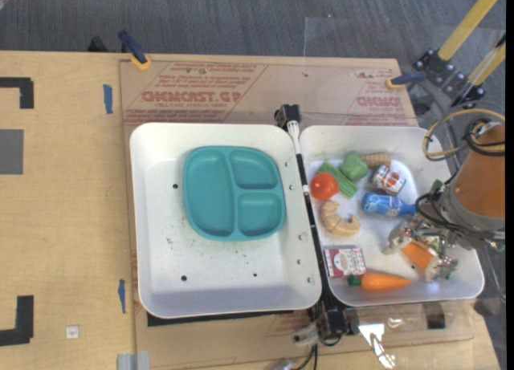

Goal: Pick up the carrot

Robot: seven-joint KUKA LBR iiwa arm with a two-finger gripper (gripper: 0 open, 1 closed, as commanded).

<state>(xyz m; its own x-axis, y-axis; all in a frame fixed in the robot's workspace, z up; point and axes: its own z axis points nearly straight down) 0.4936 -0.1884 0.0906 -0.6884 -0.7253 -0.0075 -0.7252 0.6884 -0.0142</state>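
— Where's the carrot (384,282)?

— In the right bin (468,284), by its front edge, lying flat beside a small red packet (345,262). It looks like a light, stiff plastic toy, smooth and slippery; I'd pinch its thick middle.

— And the fingers (419,245)?

— Low over that bin, just above the carrot. There may be something orange there; I cannot tell whether they're parted or clenched.

— The other bin?

— The left bin (152,224) holds a teal divided plate (234,192).

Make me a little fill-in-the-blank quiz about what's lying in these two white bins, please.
1. The teal divided plate lies in the ____ bin.
2. The carrot lies near the front edge of the ____ bin.
3. The round fruit beside the croissant is a ____.
4. The pincer hangs over the ____ bin.

Missing words: left; right; tomato; right
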